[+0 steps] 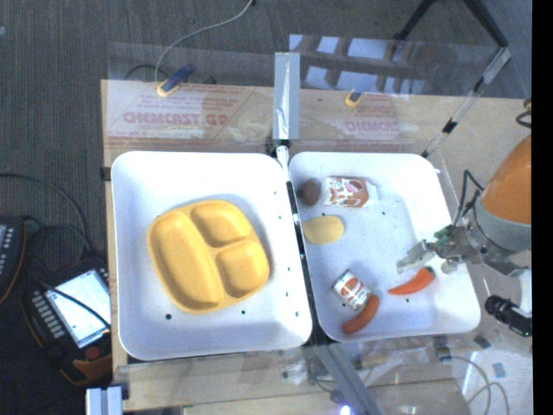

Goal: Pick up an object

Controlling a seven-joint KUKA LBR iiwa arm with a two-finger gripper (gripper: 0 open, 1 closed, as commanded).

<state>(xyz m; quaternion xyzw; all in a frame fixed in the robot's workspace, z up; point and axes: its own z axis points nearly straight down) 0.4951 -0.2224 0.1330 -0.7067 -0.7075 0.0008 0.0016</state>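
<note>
I take the orange carrot (412, 283) as reference. It lies flat on the right bin (399, 318) floor, tapered, smooth and probably plastic. My gripper (429, 251) hangs just above it, up and to the right, fingers spread wide and holding nothing, presumably to straddle the narrow body. Left of the carrot lies a small ribbed can (350, 289), with a glossy sausage (361, 313) below-left. Farther left, the yellow divided tray (208, 254) occupies the other bin.

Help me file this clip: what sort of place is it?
Probably a robotics lab's bin-picking bench: two white bins hold toy food like a carrot and a yellow divided plate, with a gripper over them and cables on the floor.
</note>
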